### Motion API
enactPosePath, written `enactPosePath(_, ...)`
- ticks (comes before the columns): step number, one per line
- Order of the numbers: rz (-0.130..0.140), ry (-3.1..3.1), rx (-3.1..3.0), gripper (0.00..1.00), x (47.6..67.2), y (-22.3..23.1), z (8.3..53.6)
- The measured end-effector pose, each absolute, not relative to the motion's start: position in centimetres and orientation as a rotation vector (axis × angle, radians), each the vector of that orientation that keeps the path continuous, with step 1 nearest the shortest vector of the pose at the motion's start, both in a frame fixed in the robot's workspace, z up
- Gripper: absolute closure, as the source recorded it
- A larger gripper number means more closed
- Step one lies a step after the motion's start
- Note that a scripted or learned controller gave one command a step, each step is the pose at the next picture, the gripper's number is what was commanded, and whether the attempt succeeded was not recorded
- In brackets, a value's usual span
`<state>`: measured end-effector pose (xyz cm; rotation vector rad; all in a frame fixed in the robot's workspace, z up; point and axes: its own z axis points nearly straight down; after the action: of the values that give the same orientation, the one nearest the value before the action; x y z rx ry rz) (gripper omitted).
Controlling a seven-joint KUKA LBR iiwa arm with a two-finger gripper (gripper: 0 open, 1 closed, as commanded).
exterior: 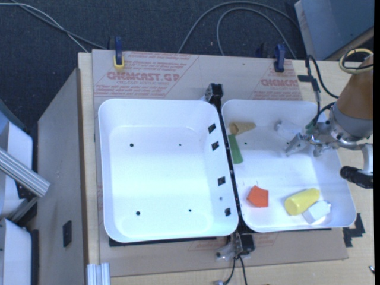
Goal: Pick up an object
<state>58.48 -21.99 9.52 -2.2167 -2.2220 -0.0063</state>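
Red lettering reading "CHEMCAST G.P" runs across the protective sheet on the worktop (178, 64) behind the two bins, printed once behind the left bin and again, partly cut off, behind the right bin (332, 218). No other writing can be read.

The worktop is a pale tan board, held at its far edge by two blue clamps, one with a yellow grip (119, 57) and one plain (279, 57). Beyond it lies dark grey carpet crossed by thin grey cables (237, 10). The left bin (110, 159) touches the right bin along a shared rim fitted with small black clips.

Everything loose lies in the right bin. A tan piece (242, 127) sits near its far left corner, with a green stick (235, 149) just in front of it along the left wall. An orange block (257, 196) lies toward the near wall, and a yellow cylinder (301, 200) lies to its right, touching a small white object (318, 211) near the near right corner. A clear, hard-to-read item (278, 125) sits by the far wall.

The end effector (297, 142) hangs over the right bin's middle right, its metal fingers spread apart, gripping nothing. Open white floor lies between it and the orange block.
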Motion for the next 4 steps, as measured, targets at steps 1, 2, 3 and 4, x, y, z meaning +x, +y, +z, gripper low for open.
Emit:
enactPosePath(1, -0.006, -2.234, -2.217, 0.0, 65.6, -17.0, 9.8)
enactPosePath(2, 0.008, -2.228, -2.218, 0.0, 64.4, -10.3, 8.5)
enactPosePath(3, -0.009, -2.23, -2.216, 0.0, 60.3, -3.6, 19.2)
enactPosePath(4, 0.004, -2.216, -2.22, 0.0, 55.4, -4.8, 19.2)
